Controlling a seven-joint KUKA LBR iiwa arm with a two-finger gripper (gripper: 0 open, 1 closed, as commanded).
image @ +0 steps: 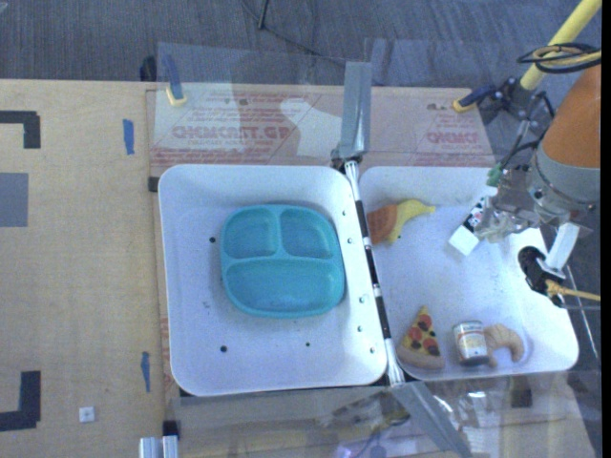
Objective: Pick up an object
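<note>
My gripper (489, 223) hangs over the upper right part of the right bin (563, 351), under the grey wrist and orange band. A small white block (462, 241) lies just at its lower left, touching or nearly touching it. A yellow banana with an orange piece (396, 219) lies at the bin's upper left. Along the front of the same bin sit a toy pizza slice (421, 336), a small can (468, 343) and a croissant (506, 343).
The left bin (181, 284) holds a teal divided plate (283, 260). A metal divider (368, 256) separates the two bins. Cables and a black connector (535, 267) hang at the right bin's right edge. Clear panels stand behind the bins.
</note>
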